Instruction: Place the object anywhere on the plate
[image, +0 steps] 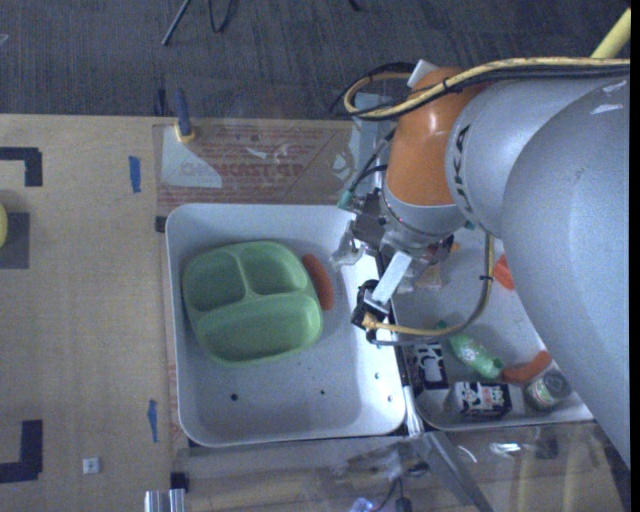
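Just left of the gripper (348, 247) and slightly nearer the camera, I see the orange sausage (320, 282) lying lengthwise along the right rim of the green plate (250, 300). It touches that rim, but I cannot tell whether it rests on the rim or on the bin floor beside it. The gripper hangs over the left bin (300, 390) near its right wall, close to the sausage's far end. From this angle the wrist hides its tips, so I cannot tell whether it is open or closed, and I see nothing held in it. The plate, with three compartments, sits further left of the gripper, in the bin's far half. Off to the gripper's right, in the right bin (505, 318), I make out a green bottle (472, 352), a black-and-white carton (483, 398) and a small can (547, 390), well apart from the plate.
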